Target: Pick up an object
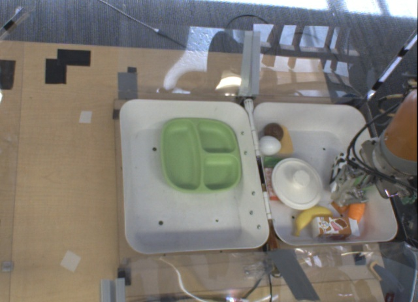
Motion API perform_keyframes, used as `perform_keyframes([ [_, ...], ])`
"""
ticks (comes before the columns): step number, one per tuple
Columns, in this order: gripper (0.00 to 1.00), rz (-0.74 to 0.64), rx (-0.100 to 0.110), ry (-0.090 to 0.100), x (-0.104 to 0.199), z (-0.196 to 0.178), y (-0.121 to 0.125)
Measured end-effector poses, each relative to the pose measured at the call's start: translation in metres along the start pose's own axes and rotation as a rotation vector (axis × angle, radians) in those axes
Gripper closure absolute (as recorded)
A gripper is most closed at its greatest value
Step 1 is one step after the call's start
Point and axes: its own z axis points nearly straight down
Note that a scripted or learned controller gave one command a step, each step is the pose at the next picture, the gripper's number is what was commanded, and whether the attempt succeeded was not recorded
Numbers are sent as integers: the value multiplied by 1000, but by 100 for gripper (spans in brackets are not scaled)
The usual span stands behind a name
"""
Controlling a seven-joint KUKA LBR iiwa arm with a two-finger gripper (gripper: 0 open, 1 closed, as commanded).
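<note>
The right bin (326, 121) holds several small items. A white round lid-like dish (297, 182) lies in its middle, a yellow banana (308, 218) near its front, a small printed carton (333, 227) beside the banana, and an orange piece (356, 211) to the carton's upper right. A white egg (269, 145) and a brown ball (273, 130) sit on a tan block at the bin's back left. My gripper (347, 186) hangs low over the bin's right side, just above the orange piece and right of the white dish.
A green divided plate (200, 153) lies in the left bin (140, 183). A metal divider post (249, 65) rises behind the seam between the bins. Cables loop around the arm's wrist (395, 147) at the right edge. Wooden bench surface extends to the left.
</note>
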Motion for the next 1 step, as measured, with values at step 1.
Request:
perform_keyframes([
  [1, 100, 51, 3, -10, -51, -67, 25],
])
